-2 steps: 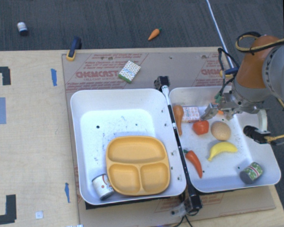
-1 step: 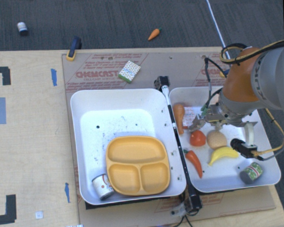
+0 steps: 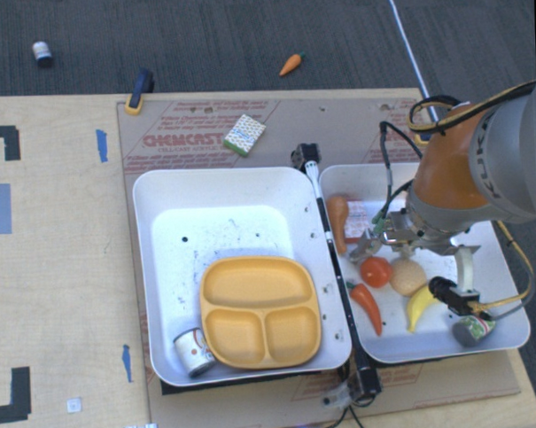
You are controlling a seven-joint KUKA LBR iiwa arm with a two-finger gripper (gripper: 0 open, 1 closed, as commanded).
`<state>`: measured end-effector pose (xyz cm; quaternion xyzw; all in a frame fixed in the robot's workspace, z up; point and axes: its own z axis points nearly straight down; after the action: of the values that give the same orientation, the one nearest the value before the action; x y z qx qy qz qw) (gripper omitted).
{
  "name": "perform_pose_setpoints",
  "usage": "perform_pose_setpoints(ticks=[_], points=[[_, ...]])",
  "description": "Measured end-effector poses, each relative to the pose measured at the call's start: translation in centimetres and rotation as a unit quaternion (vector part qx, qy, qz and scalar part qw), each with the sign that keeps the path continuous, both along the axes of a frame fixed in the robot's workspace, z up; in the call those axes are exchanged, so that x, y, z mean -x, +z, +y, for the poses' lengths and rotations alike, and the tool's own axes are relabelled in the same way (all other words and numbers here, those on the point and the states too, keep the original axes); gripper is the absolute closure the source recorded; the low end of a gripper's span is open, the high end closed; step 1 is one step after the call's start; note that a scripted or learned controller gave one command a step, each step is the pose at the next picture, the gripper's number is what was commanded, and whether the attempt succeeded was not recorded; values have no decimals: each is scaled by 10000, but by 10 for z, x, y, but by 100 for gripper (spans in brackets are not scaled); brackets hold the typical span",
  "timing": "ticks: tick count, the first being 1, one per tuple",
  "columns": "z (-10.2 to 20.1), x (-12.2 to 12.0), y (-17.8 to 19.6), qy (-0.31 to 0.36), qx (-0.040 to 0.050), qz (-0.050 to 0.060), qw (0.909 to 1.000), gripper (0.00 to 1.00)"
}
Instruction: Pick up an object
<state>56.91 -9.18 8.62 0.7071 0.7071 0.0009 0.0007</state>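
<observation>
We see the gripper [image 3: 373, 246] down low in the right bin [image 3: 513, 331], right over the toy food. We cannot tell if it is open or closed, because the arm [image 3: 466, 178] covers most of it.

The thing closest to it is the red tomato [image 3: 375, 270], which sits just under the gripper, near the wall between the two bins. We think it is light and hard, like plastic, and smooth and round, so it could slip or roll away (round toys like to do that). The best place to hold it is across its fat middle, one side each.

Touching the tomato is a tan potato [image 3: 408, 276]. Near them lie a red chili pepper [image 3: 367, 306], a yellow banana [image 3: 419, 307] and an orange carrot [image 3: 338, 219]. They are close together, so there is not much room to come down.

The left bin [image 3: 155, 258] holds a yellow plate [image 3: 260, 310] with three parts and a small cup [image 3: 192, 352] on its side. Both bins sit on a wooden bench [image 3: 57, 262]. Past it is dark carpet [image 3: 225, 33], where another little carrot [image 3: 290, 65] lies.
</observation>
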Motion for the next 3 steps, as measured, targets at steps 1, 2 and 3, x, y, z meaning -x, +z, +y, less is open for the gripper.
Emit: perform_pose_setpoints(ticks=[1, 2, 3], points=[[-2, 8, 0, 3, -1, -7, 10000, 0], [-3, 24, 0, 2, 2, -12, 10000, 0], [-3, 23, 11, -3, 8, -34, 10000, 100]])
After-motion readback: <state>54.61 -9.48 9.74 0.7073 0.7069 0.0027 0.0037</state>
